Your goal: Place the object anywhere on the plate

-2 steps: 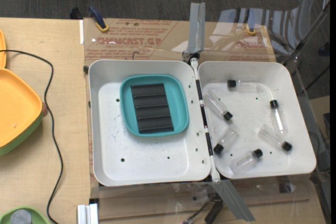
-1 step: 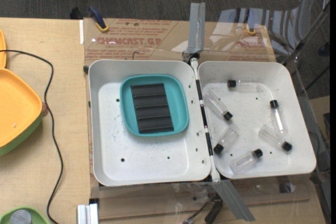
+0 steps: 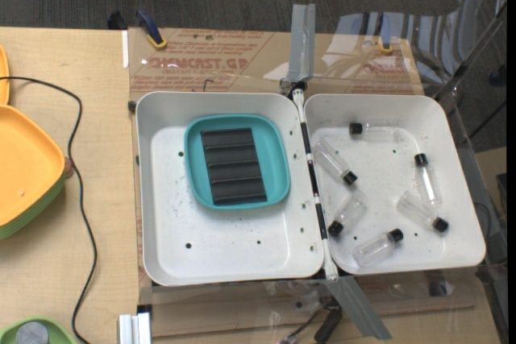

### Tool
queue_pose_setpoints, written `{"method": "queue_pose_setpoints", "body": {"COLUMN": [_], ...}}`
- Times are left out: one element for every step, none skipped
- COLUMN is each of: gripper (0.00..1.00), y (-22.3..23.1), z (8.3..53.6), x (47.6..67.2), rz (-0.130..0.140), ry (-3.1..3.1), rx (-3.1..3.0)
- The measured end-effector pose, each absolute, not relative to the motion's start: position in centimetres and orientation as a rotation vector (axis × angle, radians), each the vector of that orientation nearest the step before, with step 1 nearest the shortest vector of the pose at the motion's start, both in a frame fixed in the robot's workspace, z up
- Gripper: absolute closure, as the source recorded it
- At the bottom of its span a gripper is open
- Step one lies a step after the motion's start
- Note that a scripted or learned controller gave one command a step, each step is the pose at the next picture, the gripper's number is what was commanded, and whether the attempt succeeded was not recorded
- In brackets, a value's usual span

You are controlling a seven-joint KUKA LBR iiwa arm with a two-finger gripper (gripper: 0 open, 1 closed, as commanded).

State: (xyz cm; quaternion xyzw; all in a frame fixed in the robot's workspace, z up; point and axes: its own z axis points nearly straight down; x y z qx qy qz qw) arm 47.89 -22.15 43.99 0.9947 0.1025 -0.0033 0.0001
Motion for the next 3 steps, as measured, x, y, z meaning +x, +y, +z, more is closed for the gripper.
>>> {"method": "queue_pose_setpoints", "body": {"gripper": [0.0, 0.0, 0.0], "y": [-22.14, -22.13, -22.12], "z": [43.98, 43.97, 43.97], "x": [47.89, 47.9, 47.9], "rz": [-0.01, -0.011, -0.011], "ry": [0.322, 0.322, 0.323], "rx": [3.125, 3.125, 3.125]}}
